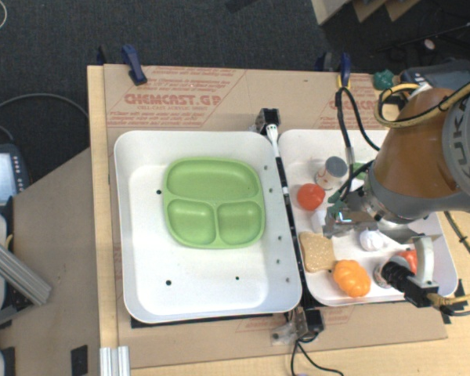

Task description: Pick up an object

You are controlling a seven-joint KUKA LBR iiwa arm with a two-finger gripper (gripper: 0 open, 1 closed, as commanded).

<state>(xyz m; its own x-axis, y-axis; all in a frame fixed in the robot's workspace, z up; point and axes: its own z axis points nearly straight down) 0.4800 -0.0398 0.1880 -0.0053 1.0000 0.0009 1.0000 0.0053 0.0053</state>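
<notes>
The gripper [338,219] hung low in the right bin [298,143], apparently placed to take something from the clutter there — a red ball [310,197], a tan slice [316,251], an orange piece [352,278] — all lying untouched nearby.

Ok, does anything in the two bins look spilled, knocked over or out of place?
Nothing stands out. The green divided plate lies flat in the left bin. In the right bin a red ball, a slice of bread and an orange fruit lie loose beside the gripper.
</notes>
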